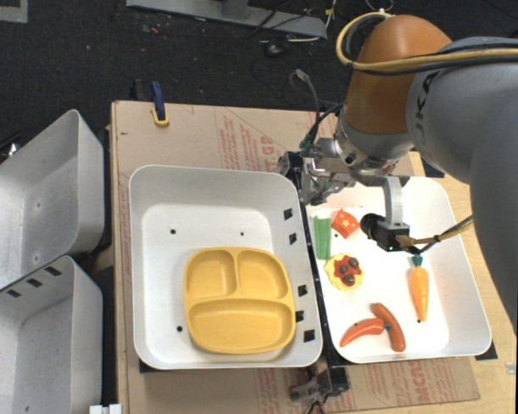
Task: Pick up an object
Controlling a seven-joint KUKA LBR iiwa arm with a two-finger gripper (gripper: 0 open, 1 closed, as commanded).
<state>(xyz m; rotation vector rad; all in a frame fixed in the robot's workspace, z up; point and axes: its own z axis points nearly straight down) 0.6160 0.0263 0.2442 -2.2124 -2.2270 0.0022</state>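
Observation:
My gripper [317, 183] hangs over the far left corner of the right bin [458, 336], close to the wall between the two bins. Just in front of it lie a green stick [322, 236] and a small red piece [344, 222]. Nearer the middle of that bin sits a yellow tart with dark berries [345, 271]. An orange carrot [419, 288] lies to its right. At the front, a brown sausage [390, 326] and a red chili [361, 332] lie touching each other. Nothing hangs from the gripper that I can make out.
The left bin [157, 198] holds a yellow divided plate [238, 300]. The grey arm with its orange band [391, 71] reaches in from the upper right, over the back of the right bin. Two more white bins [38, 203] stand off the bench at the left.

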